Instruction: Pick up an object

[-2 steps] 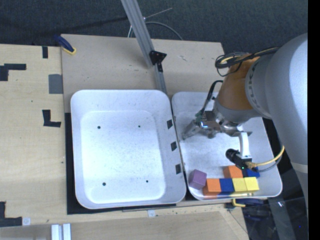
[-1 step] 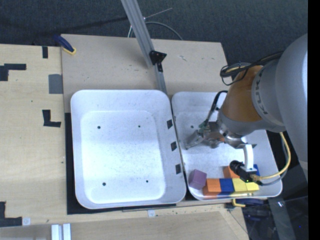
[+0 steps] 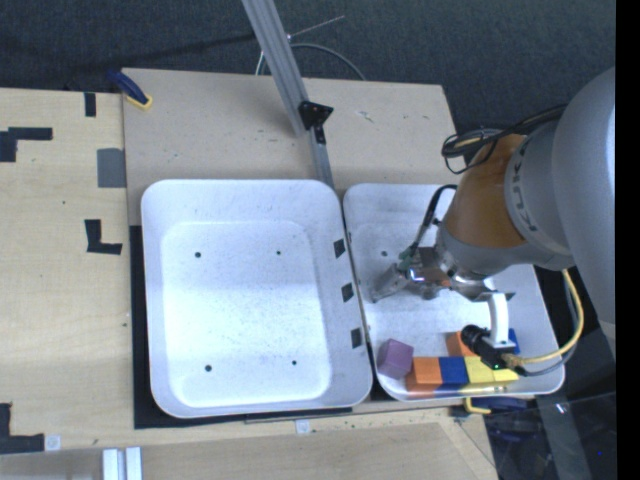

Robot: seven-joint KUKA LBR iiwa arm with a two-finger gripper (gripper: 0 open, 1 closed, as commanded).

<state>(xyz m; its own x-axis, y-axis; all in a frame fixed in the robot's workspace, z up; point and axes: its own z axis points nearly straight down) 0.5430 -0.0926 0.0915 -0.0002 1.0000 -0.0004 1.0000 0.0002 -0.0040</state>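
From my feed, the gripper [image 3: 392, 284] sits low inside the right bin [image 3: 400, 208], near that bin's middle, with its grey metal tip pointing toward the divider between the two bins. I cannot tell from this angle how the tool is set, and I see nothing caught in it; the bin floor beneath the tip looks bare white. Behind the gripper the orange band [image 3: 482, 200] of the wrist rises toward the big grey arm [image 3: 580, 178], which reaches in from the right and covers the far right part of that bin. The objects lie well apart from the tip, gathered along the near edge of the right bin: a purple block [image 3: 396, 356] nearest the divider, then an orange block [image 3: 427, 370] just beside it, a blue block [image 3: 453, 369] touching that one, and a yellow block [image 3: 480, 373] at the end of the row, with another orange piece [image 3: 459, 344] just behind them. A black cable [image 3: 480, 343] crosses over the right end of this cluster. The left bin [image 3: 240, 298] lies alongside on the wooden bench [image 3: 60, 268].
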